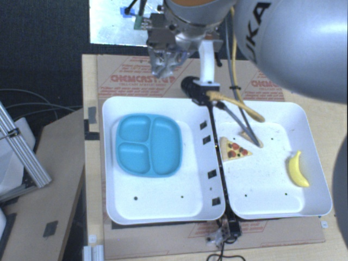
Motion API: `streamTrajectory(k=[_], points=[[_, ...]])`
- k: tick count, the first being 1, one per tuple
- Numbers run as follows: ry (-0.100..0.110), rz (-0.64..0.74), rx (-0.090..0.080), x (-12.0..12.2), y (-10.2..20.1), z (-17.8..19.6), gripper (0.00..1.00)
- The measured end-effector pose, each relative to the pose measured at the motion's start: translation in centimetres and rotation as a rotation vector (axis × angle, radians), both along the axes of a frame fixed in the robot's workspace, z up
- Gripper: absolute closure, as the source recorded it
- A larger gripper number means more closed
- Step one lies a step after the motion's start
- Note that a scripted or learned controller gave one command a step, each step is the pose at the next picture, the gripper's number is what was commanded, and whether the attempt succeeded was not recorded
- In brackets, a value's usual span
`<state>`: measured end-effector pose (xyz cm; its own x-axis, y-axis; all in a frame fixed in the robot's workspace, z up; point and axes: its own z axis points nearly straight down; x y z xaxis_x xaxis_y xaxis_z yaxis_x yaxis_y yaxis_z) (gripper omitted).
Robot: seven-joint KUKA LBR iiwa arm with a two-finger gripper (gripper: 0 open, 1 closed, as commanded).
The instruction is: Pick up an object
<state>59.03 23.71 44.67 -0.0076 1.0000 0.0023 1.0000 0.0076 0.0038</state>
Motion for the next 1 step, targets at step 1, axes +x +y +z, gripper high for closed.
streamTrajectory(k=[1], points=[[0.007, -0.009, -0.004, 5.78, -0.38, -10.48, 1.00]])
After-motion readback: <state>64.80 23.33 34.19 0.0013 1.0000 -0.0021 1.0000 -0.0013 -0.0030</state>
